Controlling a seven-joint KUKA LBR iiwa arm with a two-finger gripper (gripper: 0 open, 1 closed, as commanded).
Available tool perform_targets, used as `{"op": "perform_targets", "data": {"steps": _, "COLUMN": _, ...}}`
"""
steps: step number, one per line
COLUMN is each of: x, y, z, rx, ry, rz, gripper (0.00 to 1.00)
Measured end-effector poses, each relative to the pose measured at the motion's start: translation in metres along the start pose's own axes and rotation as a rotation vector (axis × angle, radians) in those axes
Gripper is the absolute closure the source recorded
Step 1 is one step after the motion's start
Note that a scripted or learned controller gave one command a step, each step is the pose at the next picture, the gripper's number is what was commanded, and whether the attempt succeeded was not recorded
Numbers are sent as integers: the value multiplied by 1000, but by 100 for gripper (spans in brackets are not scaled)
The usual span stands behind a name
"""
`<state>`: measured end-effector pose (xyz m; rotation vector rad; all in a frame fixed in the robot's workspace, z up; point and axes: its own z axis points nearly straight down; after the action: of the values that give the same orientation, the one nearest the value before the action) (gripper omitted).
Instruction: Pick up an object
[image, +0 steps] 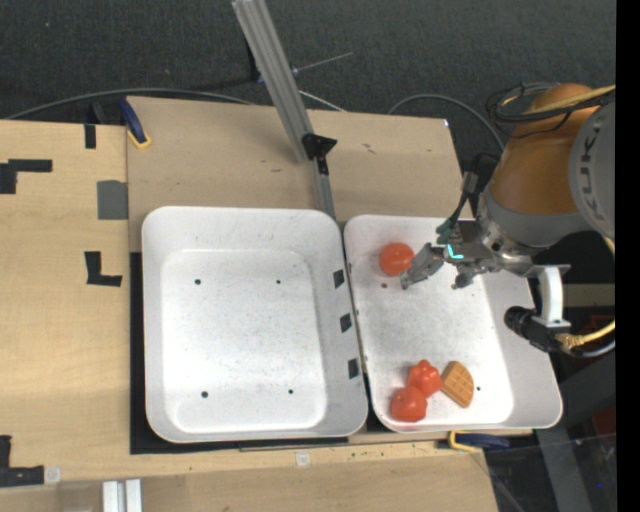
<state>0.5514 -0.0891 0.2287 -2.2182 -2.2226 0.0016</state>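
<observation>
A round red-orange fruit (396, 259) lies in the upper part of the right bin (520, 395). Near the bin's front edge sit a red pepper-like piece (424, 377), a red tomato-like piece (407, 404) and a tan waffle-like biscuit (458, 383), close together. My gripper (438, 274) hangs over the right bin's upper middle, just right of the round fruit. Its two dark fingers are spread apart with nothing between them.
The left bin (160, 300) stands beside the right one, joined by black clips (345, 322). A grey metal pole (285, 90) slants in from the top toward the bins' rear edge. The wooden bench (60, 330) extends to the left.
</observation>
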Motion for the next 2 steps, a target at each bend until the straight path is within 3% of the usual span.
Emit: {"op": "perform_targets", "data": {"steps": 2, "x": 0, "y": -4, "z": 108, "rx": 7, "ry": 0, "rz": 2, "gripper": 0}}
